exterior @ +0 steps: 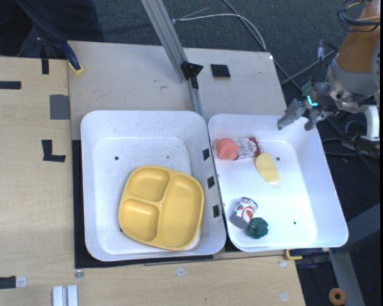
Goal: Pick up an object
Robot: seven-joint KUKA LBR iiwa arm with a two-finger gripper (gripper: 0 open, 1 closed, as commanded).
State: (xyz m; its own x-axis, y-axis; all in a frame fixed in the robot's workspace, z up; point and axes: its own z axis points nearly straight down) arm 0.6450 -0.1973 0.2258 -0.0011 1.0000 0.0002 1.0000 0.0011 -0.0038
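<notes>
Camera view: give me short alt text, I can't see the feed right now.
The arm's claw hovers at the far right corner of the right bin, holding nothing. That bin holds five small items; the left bin holds a yellow divided plate.

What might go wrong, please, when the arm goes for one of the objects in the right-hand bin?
1. The round orange-pink ball touches the crinkled red-and-white packet, so a grasp may catch both or neither.
2. The dark green lump sits against the red-and-white crumpled wrapper; either could be nudged away.
3. The gripper hovers at the bin's far rim, risking contact.
</notes>
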